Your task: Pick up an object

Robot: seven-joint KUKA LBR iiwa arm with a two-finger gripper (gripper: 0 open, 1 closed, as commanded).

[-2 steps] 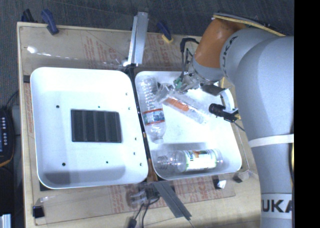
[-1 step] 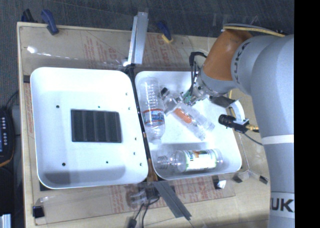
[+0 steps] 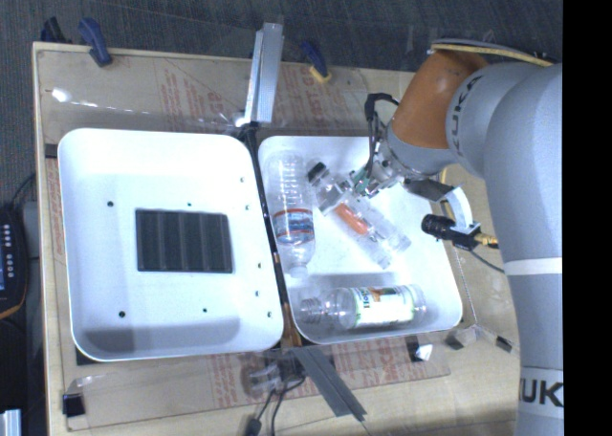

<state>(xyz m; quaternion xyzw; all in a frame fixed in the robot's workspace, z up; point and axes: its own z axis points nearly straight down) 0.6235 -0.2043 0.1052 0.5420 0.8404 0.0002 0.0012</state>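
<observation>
In the right bin [image 3: 449, 302] lie three clear plastic bottles. One bottle with an orange patch [image 3: 368, 226] lies slantwise in the middle of the bin, its dark cap end toward the far left and its body running toward the near right. The gripper [image 3: 366, 183] is down over the far end of this bottle, right at it, but whether its fingers are spread or closed on the bottle cannot be told from here.

Just left of it, along the bin's left wall, a bottle with a red and blue label [image 3: 292, 214] lies lengthwise, far to near. Along the near wall a bottle with a white and green label [image 3: 363, 307] lies on its side, left to right.

The grey arm [image 3: 507, 147] with its orange band comes in from the right, bent over the bin's far right corner.

The left bin [image 3: 96, 166] holds a dark ribbed rectangle [image 3: 184, 241] at its middle. Both bins sit on a wooden board [image 3: 172, 71] with blue clamps at its far edge.
</observation>
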